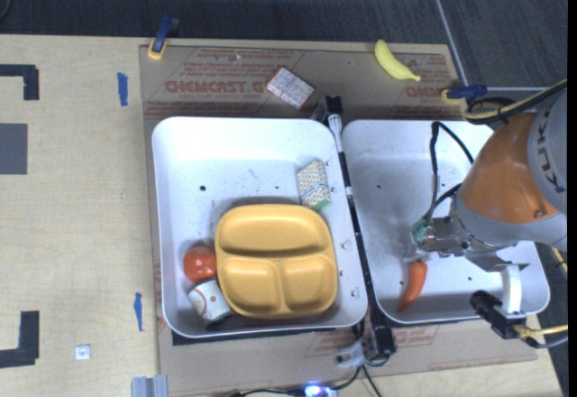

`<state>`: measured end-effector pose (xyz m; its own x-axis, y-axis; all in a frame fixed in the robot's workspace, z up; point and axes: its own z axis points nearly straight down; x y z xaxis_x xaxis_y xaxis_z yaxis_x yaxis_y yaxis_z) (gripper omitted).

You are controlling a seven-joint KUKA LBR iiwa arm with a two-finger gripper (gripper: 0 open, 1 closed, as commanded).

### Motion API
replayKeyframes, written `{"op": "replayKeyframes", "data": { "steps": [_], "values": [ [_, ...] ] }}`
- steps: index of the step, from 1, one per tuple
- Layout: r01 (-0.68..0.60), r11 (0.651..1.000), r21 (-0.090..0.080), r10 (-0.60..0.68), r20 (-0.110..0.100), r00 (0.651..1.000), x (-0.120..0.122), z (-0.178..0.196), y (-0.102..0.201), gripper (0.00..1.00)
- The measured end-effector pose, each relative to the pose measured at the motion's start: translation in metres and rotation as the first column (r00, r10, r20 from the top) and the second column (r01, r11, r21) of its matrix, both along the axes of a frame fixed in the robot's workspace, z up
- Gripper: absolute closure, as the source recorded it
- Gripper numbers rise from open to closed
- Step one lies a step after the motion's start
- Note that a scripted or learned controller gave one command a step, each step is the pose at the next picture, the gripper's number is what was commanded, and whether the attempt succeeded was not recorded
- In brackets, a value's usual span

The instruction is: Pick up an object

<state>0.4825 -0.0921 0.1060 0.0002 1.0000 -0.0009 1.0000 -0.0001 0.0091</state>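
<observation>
Red print reading "CHEMCAST" on the brown cardboard sheet point(216, 87) under the bins, along its far edge, partly covered letters of the same red print at its far right corner, dark letters "KU" on the grey arm point(552, 152) at the right edge

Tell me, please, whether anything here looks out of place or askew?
Two things lie outside the bins, on the cardboard behind them: a yellow banana and a small patterned packet, tilted askew. In the left bin the yellow divided tray sits upside down, crowding a red ball and a small cup.
</observation>
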Motion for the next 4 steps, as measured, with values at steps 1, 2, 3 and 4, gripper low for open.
{"op": "replayKeyframes", "data": {
  "steps": [1, 2, 3, 4],
  "values": [
    [0.0, 1.0, 0.001, 0.0, -0.009, 1.0, 0.026, 0.028, -0.019, 1.0],
    [-0.001, 1.0, 0.001, 0.001, -0.009, 1.0, 0.026, 0.028, -0.018, 0.0],
    [0.0, 1.0, 0.0, 0.0, -0.004, 1.0, -0.002, -0.02, -0.004, 0.0],
    [0.0, 1.0, 0.0, 0.0, -0.001, 1.0, 0.0, -0.01, -0.004, 1.0]
  ]
}}
